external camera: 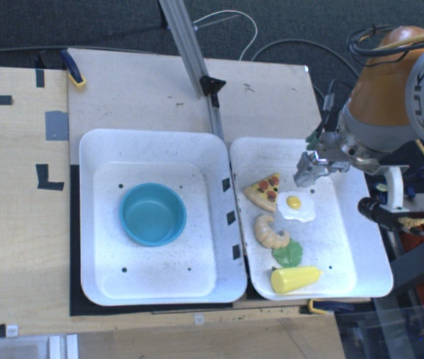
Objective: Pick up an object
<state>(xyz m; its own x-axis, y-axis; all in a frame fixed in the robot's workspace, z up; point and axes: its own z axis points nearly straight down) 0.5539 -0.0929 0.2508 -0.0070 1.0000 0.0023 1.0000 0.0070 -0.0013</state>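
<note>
Toy food fills the right bin (361, 264), five small pieces well apart from the blue bowl (153, 214) that sits alone in the left bin (99, 155). From biggest down: the yellow corn (295, 278) at the near edge looks light, stiff and smooth, best pinched across its narrow middle; the croissant (271, 232) is curved and may roll; the pizza slice (263, 191) and fried egg (297, 207) lie flat, thin and hard to get under; the green leaf (289, 254) looks floppy. The arm (387, 96) reaches in from the right, wrist bent down, gripper (306, 173) hovering just beyond the egg. I cannot tell whether its jaws are apart or together.
</note>
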